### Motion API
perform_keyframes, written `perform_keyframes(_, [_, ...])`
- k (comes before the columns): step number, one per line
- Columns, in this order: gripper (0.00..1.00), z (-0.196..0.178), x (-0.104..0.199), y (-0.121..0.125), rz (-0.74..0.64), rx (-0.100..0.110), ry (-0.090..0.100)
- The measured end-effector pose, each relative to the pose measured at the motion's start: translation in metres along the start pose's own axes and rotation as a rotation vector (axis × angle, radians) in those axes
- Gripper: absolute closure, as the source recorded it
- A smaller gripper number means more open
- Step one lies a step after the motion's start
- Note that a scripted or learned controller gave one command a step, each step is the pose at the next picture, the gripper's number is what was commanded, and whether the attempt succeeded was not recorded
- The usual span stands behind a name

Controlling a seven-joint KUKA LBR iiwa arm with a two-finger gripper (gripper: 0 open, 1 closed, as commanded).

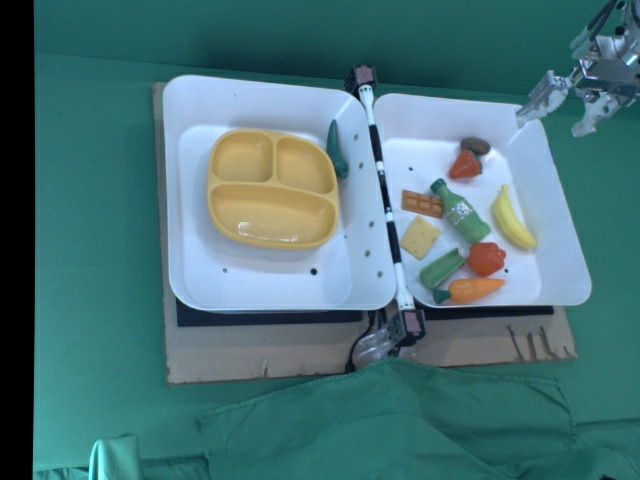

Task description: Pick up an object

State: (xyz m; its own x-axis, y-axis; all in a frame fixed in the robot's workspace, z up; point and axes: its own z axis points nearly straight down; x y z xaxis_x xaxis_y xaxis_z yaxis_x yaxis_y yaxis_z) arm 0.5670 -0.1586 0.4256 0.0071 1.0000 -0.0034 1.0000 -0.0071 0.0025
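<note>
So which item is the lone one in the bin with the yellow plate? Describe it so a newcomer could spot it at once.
Start at the left bin, the one holding the yellow divided plate. Look just past the plate's upper right corner, near the rail between the bins: a small dark green pod-shaped toy lies there on the white floor. It is the only loose item in that bin; all other toys sit in the right bin.

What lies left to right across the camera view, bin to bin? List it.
Yellow divided plate → dark green vegetable → waffle piece → green bottle → banana → gripper, open above the right bin's far corner.
</note>
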Motion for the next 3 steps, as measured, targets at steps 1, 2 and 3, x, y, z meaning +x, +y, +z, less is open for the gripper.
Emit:
perform_keyframes(1, [0.0, 0.037, 0.003, 0.013, -0.003, 0.002, 0.002])
perform_keyframes(2, [0.0, 0.101, -0.029, 0.084, -0.003, 0.0, -0.001])
perform_keyframes(3, [1.0, 0.081, -0.029, 0.084, -0.001, -0.011, -0.005])
